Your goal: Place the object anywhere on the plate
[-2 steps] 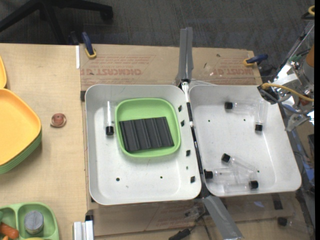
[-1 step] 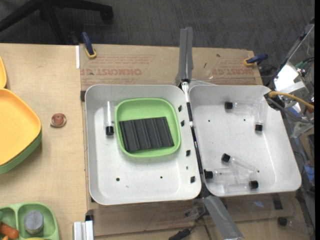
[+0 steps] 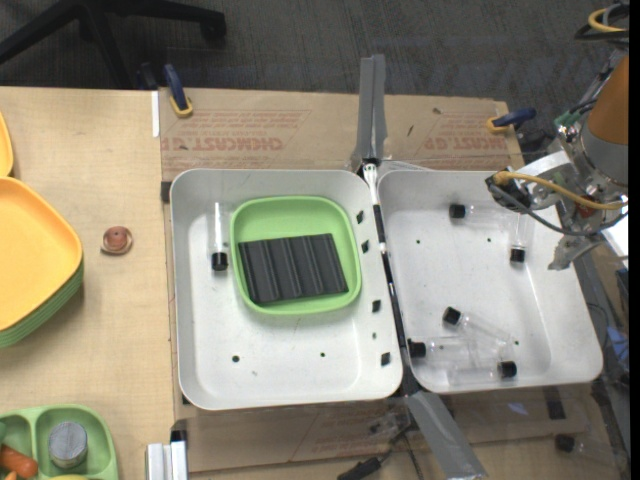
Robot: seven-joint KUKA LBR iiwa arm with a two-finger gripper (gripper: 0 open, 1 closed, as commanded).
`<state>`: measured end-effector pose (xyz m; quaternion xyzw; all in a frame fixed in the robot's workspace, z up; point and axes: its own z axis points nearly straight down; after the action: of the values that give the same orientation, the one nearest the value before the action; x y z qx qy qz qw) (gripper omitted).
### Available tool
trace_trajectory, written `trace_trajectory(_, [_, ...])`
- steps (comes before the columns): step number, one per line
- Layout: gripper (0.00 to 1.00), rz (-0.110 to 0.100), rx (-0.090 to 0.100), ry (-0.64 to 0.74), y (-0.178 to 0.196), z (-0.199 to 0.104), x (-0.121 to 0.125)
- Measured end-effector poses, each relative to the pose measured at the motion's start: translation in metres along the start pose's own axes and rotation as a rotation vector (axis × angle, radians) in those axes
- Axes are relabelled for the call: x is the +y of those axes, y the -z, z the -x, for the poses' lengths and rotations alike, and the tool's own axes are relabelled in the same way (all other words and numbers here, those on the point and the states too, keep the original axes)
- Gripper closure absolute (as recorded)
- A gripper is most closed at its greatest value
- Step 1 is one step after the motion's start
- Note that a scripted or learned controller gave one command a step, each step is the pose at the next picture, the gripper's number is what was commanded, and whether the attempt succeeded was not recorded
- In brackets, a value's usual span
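We are looking down on the bench (image 3: 100, 158), and the arm (image 3: 610, 128) is reaching in from the view's right, with its orange band showing above the wrist. The gripper (image 3: 572, 248) is hanging over the right edge of the right bin (image 3: 560, 358). We cannot tell how far it is open, and we are seeing nothing held in it.

The left bin (image 3: 200, 368) is sitting well away from the gripper, toward the view's left, past the divider between the two bins. A stack of yellow dishes (image 3: 35, 258) is lying farther out the same way, at the bench's edge.

The green plate (image 3: 240, 228) is resting in the left bin, well apart from the gripper. The dark ribbed slab (image 3: 290, 268) is lying flat on that plate, covering most of its floor.

Clear tubes with black caps are lying about the right bin: one tube (image 3: 515, 240) is standing just beside the gripper on its left, and another tube (image 3: 468, 321) is lying lower and farther left. A single capped tube (image 3: 217, 236) is lying in the left bin, just beyond the plate's far side from the gripper. A small red disc (image 3: 117, 238) is sitting on the bench before the yellow dishes.
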<state>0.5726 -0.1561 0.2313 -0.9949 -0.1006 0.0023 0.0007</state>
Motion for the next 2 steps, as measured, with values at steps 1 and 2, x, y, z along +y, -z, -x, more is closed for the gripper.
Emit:
trace_trajectory(1, [0.00, 0.000, -0.001, -0.005, -0.046, -0.005, 0.009])
trace_trajectory(2, [0.00, 0.002, 0.001, 0.069, -0.016, -0.054, 0.074])
